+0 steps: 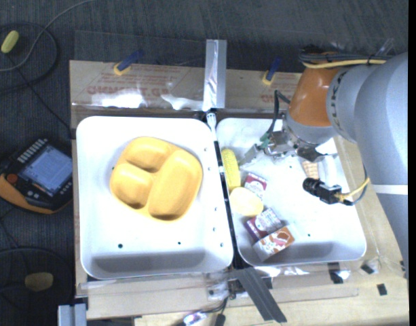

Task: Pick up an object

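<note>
Over the right bin's (343,250) far-left part hangs the tool (258,151) — its grip state unreadable — just beside the corn cob (229,168), with a yellow bread-like lump (155,176) in the left bin (99,250).

The arm (381,114) is a thick, smooth grey tube with rounded housings, and an orange band (313,100) rings it just above the wrist. Below that band sits a cluttered wrist block of silver-grey metal and white parts, from which the gripper (252,153) tapers off as a slim, pale metallic piece with a small green spot beside it. A yellow cable (343,61) runs along the top of the orange band, and to the far side of the pincer a black plug-like fitting (319,189) hangs on a thin yellow-and-black lead.
</note>
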### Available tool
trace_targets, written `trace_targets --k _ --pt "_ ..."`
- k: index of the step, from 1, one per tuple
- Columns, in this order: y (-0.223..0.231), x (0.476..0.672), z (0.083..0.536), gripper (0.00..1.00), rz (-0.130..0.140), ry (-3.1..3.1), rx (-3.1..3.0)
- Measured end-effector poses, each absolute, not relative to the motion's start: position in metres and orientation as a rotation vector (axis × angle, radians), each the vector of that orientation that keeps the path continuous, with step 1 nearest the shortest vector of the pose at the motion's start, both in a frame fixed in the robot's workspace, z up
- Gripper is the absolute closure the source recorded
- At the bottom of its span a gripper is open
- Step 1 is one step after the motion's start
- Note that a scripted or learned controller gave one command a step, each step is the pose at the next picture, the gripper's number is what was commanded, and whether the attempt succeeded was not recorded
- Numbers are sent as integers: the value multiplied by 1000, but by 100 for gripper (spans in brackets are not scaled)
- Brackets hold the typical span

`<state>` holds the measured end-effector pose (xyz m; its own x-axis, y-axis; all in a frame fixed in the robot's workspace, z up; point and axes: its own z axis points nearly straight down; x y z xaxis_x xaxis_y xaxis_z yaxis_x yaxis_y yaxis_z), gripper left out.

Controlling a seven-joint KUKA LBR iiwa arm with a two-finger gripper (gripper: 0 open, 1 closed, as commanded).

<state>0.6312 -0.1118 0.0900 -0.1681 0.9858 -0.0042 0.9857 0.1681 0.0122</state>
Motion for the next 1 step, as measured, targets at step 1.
trace_targets --k 1 --pt "-110 618 91 0 2 2493 1882"
